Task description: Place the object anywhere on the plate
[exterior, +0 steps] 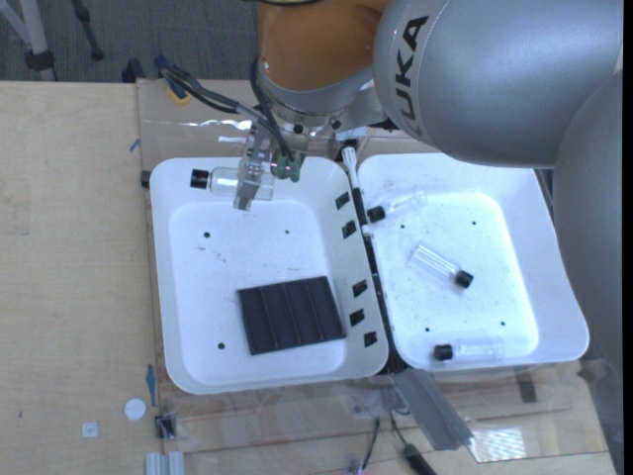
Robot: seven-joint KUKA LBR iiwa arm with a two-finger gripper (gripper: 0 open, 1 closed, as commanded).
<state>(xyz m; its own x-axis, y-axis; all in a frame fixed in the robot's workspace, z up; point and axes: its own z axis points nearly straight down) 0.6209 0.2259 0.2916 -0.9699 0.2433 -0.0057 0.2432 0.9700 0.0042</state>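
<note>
A clear tube with a black cap [216, 178] lies near the back left corner of the left bin [178, 295]. My gripper [253, 184] hangs right at the tube's uncapped end, and from here I cannot make out whether it touches the tube. The plate, a black ribbed rectangle [290, 315], lies flat on the left bin's floor toward the front, well clear of the gripper.
In the right bin [514, 226] lie three more clear tubes: one at the back left [398, 206], one in the middle [441, 266], one at the front [469, 349]. Black clips [358, 287] line the ridge between the bins. The arm's bulk looms over the right bin's back.
</note>
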